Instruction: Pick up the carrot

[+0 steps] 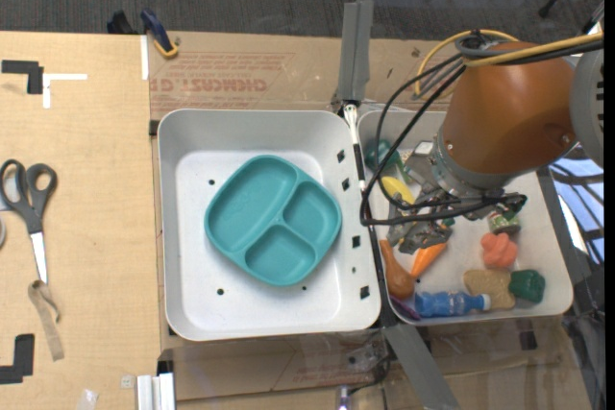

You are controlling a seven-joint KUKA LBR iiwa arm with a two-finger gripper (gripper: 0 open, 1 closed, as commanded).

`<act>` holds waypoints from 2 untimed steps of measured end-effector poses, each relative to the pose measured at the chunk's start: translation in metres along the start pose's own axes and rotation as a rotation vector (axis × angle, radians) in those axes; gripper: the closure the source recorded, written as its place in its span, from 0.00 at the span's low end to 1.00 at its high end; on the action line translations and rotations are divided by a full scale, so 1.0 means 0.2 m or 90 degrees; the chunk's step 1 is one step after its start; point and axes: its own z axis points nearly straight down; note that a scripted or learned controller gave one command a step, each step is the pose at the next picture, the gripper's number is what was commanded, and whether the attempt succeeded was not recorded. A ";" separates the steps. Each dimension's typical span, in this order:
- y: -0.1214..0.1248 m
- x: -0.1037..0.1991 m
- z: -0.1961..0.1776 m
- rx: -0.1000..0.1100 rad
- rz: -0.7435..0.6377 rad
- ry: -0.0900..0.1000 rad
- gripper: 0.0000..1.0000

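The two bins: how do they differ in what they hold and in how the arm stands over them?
The left bin holds one teal divided plate; the right bin holds many small items, among them a carrot and a blue bottle. The left bin lies fully in sight; the arm hangs over the right bin and hides part of it. Both are shallow and white.

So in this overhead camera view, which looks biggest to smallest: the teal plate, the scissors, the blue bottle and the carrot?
1. Teal plate, by far the largest.
2. Scissors.
3. Blue bottle.
4. Carrot, though the arm's wrist hides part of it, so its rank below the bottle is unsure.
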 end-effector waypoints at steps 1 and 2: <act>-0.06 0.20 0.00 -0.001 -0.229 0.001 1.00; 0.15 0.05 0.00 -0.003 -0.427 0.001 1.00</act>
